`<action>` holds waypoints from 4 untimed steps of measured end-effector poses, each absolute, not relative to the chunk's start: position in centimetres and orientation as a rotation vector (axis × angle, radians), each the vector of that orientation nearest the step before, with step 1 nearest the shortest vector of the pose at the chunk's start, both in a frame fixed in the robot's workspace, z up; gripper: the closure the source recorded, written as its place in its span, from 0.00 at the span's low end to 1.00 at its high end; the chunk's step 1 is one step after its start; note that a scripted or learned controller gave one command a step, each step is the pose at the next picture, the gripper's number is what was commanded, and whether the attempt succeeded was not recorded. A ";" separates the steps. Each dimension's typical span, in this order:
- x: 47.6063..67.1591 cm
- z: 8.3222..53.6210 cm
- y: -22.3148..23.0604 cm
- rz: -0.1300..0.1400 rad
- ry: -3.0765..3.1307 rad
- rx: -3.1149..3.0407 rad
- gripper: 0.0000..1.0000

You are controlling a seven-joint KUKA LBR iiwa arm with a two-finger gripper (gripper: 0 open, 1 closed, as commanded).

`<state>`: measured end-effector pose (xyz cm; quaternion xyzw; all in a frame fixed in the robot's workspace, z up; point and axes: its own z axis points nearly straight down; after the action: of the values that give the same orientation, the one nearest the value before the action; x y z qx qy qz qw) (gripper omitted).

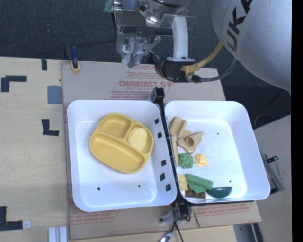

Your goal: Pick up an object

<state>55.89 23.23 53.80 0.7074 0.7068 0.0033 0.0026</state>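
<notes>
From where I stand, the pincer is a small cluster of bare silvery metal, dull and scuffed. Directly behind it is a boxy pale grey housing. Beside that sits a rounded, polished wrist collar. A scrap of green shows at the housing's far corner. Beyond the collar swells the big arm link, smooth light grey, bearing large dark letters that the edge cuts off.

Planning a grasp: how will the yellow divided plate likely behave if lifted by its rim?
The yellow divided plate looks like stiff moulded plastic, so it probably won't flop. Wide and shallow, it would likely tilt from a rim grip. Lying flat in the left bin, it shouldn't roll.
</notes>
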 end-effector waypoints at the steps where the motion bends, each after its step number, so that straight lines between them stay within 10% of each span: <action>1: 67.2 53.5 23.2 0.007 2.218 2.218 1.00; 3: 47.9 53.6 23.4 -0.002 2.232 2.215 1.00; 4: 57.5 53.3 23.2 -0.002 2.217 2.222 1.00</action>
<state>57.54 23.23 53.29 0.7078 0.7064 -0.0005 0.0012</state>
